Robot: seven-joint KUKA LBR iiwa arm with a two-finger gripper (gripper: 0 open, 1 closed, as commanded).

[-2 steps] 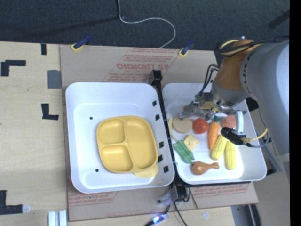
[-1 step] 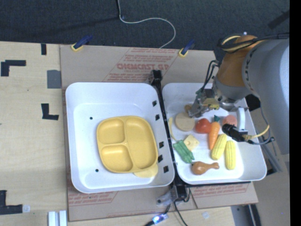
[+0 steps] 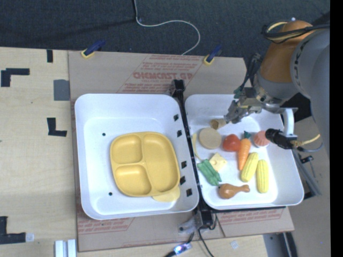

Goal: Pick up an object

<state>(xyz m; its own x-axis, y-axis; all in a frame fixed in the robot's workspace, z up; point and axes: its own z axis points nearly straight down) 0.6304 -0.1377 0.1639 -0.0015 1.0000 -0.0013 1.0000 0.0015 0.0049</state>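
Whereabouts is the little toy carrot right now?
The carrot lies in the right bin, about mid-bin, between the red tomato on its left and the two corn cobs just below it to the right.

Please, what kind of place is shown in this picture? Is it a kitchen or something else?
Probably a robot test bench, not a kitchen. Two white bins sit on cardboard taped to the bench, the food is toys such as a plastic carrot and corn cobs, and a grey-and-orange arm reaches in.
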